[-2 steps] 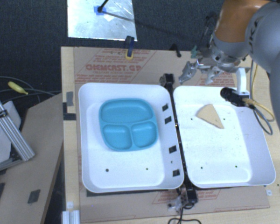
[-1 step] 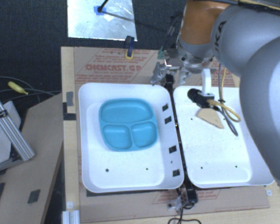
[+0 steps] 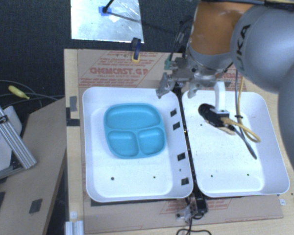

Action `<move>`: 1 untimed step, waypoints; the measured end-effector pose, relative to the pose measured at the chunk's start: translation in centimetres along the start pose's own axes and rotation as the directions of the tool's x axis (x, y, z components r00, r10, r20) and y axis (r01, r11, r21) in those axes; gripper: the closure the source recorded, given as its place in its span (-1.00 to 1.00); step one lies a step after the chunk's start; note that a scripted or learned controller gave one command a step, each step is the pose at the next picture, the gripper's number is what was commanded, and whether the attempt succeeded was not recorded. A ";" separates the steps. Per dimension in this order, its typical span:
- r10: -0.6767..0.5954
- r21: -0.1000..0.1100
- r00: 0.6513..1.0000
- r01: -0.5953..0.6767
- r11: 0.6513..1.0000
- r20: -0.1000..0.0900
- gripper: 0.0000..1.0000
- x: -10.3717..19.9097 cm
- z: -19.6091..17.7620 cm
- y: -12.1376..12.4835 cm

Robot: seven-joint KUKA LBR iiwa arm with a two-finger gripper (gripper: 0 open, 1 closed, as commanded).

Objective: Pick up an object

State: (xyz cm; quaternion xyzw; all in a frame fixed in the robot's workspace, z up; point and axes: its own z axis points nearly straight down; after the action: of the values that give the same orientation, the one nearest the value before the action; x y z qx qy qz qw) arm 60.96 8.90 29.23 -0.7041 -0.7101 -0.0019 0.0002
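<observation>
A light blue divided plate (image 3: 134,130) with three compartments lies flat in the left bin (image 3: 98,180). My gripper (image 3: 177,89) hangs over the far end of the ridge where the two bins meet, beyond the plate's far right corner and apart from it. Its fingers (image 3: 162,90) stand open, with nothing between them. The grey arm with its orange band reaches in from the upper right and hides the far edge of the right bin (image 3: 235,175).
The bins rest on a cardboard sheet (image 3: 117,70) on the bench. A shiny foil sheet (image 3: 107,13) lies beyond it at the back. An aluminium rail (image 3: 10,141) stands at the left edge.
</observation>
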 end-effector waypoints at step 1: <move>-0.001 -0.005 1.000 0.001 1.000 -0.001 -1.00 4.5 -7.4 -3.1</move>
State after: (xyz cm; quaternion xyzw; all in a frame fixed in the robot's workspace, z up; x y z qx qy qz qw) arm 57.80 13.40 36.64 -0.7037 -0.7105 -0.0043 -0.0013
